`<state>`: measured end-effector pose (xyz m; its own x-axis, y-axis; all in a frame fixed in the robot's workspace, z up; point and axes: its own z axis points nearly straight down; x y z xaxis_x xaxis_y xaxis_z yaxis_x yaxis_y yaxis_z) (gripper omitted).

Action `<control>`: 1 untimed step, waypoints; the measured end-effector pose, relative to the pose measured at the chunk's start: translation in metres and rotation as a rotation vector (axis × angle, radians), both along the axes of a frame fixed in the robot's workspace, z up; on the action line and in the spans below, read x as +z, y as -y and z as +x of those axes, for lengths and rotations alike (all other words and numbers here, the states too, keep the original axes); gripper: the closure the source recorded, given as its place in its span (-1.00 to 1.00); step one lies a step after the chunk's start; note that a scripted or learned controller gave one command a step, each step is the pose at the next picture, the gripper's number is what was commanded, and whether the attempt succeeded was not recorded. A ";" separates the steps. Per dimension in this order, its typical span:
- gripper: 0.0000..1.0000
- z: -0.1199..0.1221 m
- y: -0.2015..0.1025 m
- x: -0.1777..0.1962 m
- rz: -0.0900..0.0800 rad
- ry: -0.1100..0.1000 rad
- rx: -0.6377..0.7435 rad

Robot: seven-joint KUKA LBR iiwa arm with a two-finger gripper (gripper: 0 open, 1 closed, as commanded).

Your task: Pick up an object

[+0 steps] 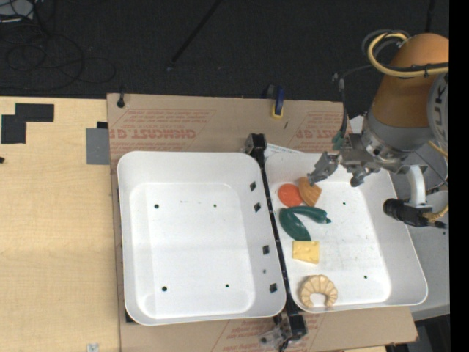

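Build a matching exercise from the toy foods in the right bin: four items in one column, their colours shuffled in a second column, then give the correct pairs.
Items:
1. croissant
2. cheese wedge
3. pepper
4. tomato

Colours:
A. dark green
B. orange-red
C. pale tan
D. yellow

Pairs: 1-C, 2-D, 3-A, 4-B. All four lie along the left side of the right bin, the croissant nearest the front rim.
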<state>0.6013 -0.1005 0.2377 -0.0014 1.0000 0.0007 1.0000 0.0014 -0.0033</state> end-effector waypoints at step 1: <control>-1.00 -0.016 0.021 -0.145 0.001 -0.009 -0.002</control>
